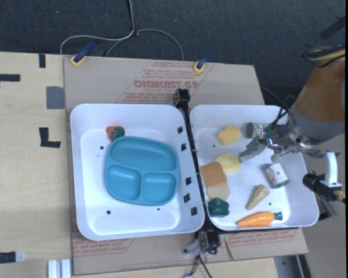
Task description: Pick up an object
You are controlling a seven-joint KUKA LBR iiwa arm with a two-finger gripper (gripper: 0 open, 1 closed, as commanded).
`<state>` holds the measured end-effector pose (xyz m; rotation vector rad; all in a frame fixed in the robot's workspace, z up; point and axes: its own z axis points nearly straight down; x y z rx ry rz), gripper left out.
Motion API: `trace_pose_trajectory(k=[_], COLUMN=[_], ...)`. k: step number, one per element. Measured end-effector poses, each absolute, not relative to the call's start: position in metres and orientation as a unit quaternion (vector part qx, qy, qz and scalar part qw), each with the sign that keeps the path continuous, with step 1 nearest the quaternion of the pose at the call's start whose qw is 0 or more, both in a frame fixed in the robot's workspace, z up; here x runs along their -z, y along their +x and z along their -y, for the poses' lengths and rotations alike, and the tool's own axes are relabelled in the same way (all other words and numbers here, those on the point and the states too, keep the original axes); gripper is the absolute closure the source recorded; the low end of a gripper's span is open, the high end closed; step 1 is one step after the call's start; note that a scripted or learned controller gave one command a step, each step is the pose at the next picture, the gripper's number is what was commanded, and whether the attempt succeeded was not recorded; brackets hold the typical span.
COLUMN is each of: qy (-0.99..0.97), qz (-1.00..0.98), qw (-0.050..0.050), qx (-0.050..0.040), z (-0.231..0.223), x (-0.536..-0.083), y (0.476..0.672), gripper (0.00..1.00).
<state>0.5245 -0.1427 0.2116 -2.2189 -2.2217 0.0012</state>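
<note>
My gripper (pixel 260 146) hangs over the upper middle of the right bin (pixel 304 213), reaching in from the right, with the grey arm and its orange band behind it. Just left of it lie a yellow corn piece (pixel 229 135) and a pale yellow lemon (pixel 228 163). A small green-and-white item (pixel 256 130) sits right beside the gripper. Below it lies a small grey-and-white block (pixel 276 174). Nothing is visibly held.
The right bin also holds a brown bread piece (pixel 214 174), a cone (pixel 257 196), a carrot (pixel 258 218) and a dark green vegetable (pixel 218 206). In the left bin (pixel 84 213) lie a blue divided plate (pixel 142 171) and a small red-green fruit (pixel 115 132).
</note>
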Motion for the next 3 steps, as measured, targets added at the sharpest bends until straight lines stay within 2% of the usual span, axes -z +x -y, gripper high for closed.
trace_pose_trajectory(k=[1, 2, 3], qy=[-0.707, -0.707, -0.707], qz=[0.707, 0.707, 0.707], qw=[-0.005, -0.005, -0.004], qx=[0.0013, 0.0055, 0.0034], z=[0.116, 0.116, 0.116], x=[-0.082, -0.102, -0.099], y=[0.557, 0.559, 0.557], gripper=[0.0, 1.0, 0.0])
